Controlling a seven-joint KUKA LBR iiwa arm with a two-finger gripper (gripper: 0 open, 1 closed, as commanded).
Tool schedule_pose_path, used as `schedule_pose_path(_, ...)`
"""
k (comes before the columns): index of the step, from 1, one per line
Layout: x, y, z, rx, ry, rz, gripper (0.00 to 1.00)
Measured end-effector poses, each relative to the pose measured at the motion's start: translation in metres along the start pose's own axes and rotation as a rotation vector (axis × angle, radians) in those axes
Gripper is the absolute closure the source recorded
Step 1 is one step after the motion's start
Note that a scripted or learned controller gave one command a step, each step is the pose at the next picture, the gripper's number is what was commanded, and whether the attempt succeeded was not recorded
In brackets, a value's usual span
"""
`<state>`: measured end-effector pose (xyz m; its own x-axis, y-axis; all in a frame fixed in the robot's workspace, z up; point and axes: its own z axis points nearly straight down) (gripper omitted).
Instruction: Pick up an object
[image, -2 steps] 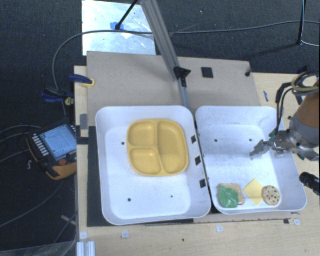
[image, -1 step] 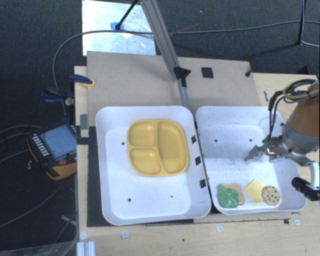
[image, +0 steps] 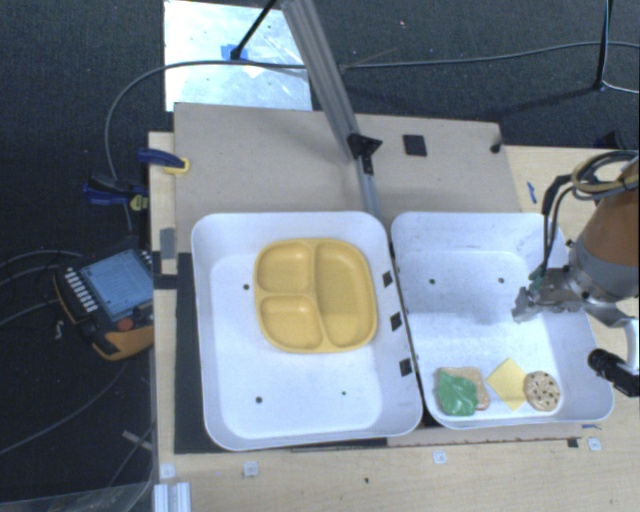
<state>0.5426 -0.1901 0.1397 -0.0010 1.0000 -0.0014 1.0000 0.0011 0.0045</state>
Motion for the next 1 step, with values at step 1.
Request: schedule_pose_path(1,0.0048,-0.0043,-0.0604,-0.001,0.0,-0.004,1.0)
